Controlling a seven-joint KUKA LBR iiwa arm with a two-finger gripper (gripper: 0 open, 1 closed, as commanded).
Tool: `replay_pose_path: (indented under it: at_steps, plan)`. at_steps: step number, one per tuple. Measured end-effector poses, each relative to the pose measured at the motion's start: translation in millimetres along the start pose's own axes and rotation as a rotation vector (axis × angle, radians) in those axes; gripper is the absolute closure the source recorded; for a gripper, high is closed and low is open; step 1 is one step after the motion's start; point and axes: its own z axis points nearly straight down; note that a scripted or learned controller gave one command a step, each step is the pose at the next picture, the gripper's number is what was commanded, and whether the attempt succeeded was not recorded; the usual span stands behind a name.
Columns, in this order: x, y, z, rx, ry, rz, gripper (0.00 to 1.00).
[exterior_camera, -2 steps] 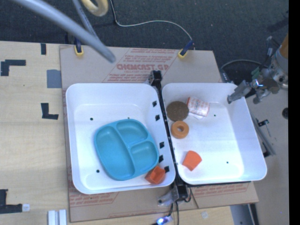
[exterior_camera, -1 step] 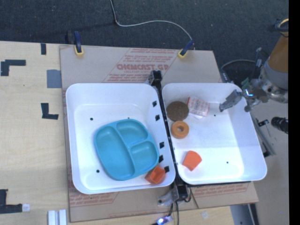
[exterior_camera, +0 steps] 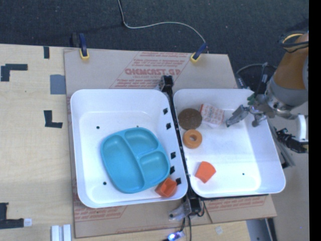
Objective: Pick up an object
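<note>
In the right bin (exterior_camera: pixel 261 185) lie a brown round disc (exterior_camera: pixel 190 118), an orange ring (exterior_camera: pixel 192 138), an orange-red block (exterior_camera: pixel 205 171) and a white packet with red print (exterior_camera: pixel 213 113). My gripper (exterior_camera: pixel 242 120) hangs over the upper right part of this bin, just right of the packet. Its fingers are spread open and hold nothing. One grey finger (exterior_camera: pixel 233 117) points left toward the packet. The orange-banded wrist (exterior_camera: pixel 291 74) rises behind it at the right edge.
The left bin (exterior_camera: pixel 80 134) holds a blue divided plate (exterior_camera: pixel 134 158) and a small orange object (exterior_camera: pixel 166 187) in its near right corner. A black divider (exterior_camera: pixel 173 129) separates the bins. A cable (exterior_camera: pixel 160 26) runs along the back.
</note>
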Motion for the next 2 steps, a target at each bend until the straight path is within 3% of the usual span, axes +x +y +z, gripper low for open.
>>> replay_pose_path:
  at_steps: [1, 2]
  plan:
    - [-8.9, 1.9, 55.2, 0.000, -0.001, 0.001, 0.00]
    - [-8.5, 3.8, 41.5, -0.005, -0.003, -0.001, 1.00]
